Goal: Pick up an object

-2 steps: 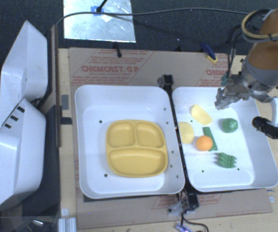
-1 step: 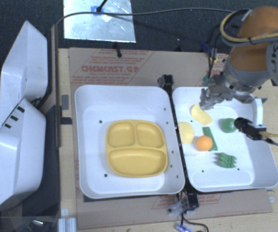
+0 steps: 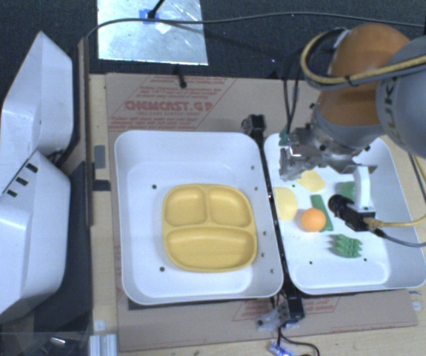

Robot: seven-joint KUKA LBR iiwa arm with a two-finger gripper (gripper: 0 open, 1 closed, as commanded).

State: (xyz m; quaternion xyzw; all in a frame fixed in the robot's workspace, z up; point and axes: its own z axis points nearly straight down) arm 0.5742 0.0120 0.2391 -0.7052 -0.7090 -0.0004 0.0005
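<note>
In the right bin (image 3: 394, 269) lie an orange ball (image 3: 313, 219), a pale yellow round piece (image 3: 284, 202), another pale yellow piece (image 3: 313, 181), a thin green strip (image 3: 320, 210) and a green leafy toy (image 3: 347, 246). My gripper (image 3: 294, 165) hangs over the bin's upper left part, just above and left of the small yellow piece. Nothing shows between its metal fingers. The grey arm with its orange band covers the bin's far side.
The left bin (image 3: 135, 199) holds a yellow divided tray (image 3: 209, 226). A white machine housing (image 3: 31, 176) stands at the far left. A shiny metal sheet (image 3: 152, 19) lies behind the bins. A clamp (image 3: 254, 124) sits between the bins at the back.
</note>
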